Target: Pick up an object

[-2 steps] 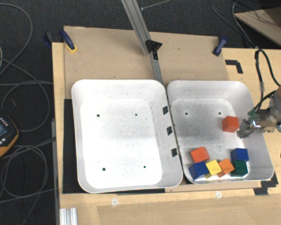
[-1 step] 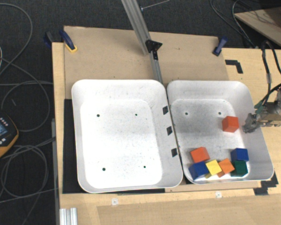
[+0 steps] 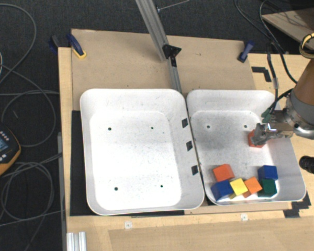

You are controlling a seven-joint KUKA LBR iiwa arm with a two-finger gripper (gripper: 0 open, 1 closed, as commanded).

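Near edge of right shallow white plastic bin (image 3: 289, 156): small wooden blocks bunched in the corner, orange cube (image 3: 223, 172), yellow cube (image 3: 238, 186), blue cubes, a green one. Farther right, metal end effector (image 3: 259, 136) sits over a small red block (image 3: 257, 143), likely target; clenched or released, cannot tell. Left white bin (image 3: 94, 109) beside it. No readable writing.
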